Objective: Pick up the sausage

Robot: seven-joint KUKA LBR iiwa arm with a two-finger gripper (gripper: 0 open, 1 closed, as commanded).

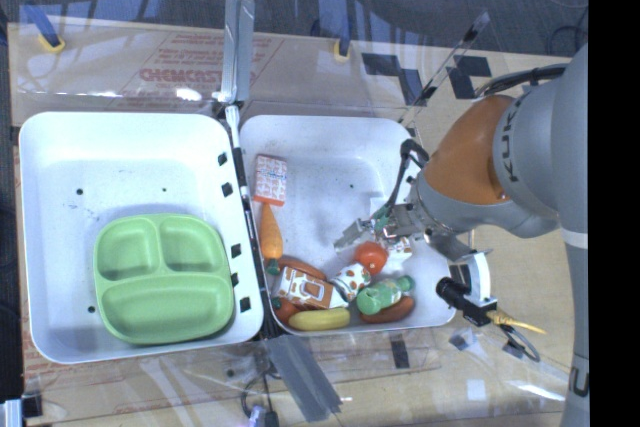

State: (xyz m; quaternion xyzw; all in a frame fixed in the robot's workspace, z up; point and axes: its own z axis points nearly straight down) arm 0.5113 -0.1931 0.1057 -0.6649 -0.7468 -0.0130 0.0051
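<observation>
The sausage [397,311] is a reddish-brown link lying along the front wall of the right bin, partly under a green toy bottle [379,296]. My gripper [374,233] hangs low over the middle of the right bin, directly above a red tomato [371,258]. It is a short way behind the sausage and apart from it. The grey arm with its orange band [470,165] reaches in from the right, over the bin's right rim.
The right bin [330,140] also holds a snack packet [270,180], a carrot [270,231], a small carton [305,288] and a banana [320,319], crowded along its left and front. A green divided plate [163,278] lies in the left bin [110,150].
</observation>
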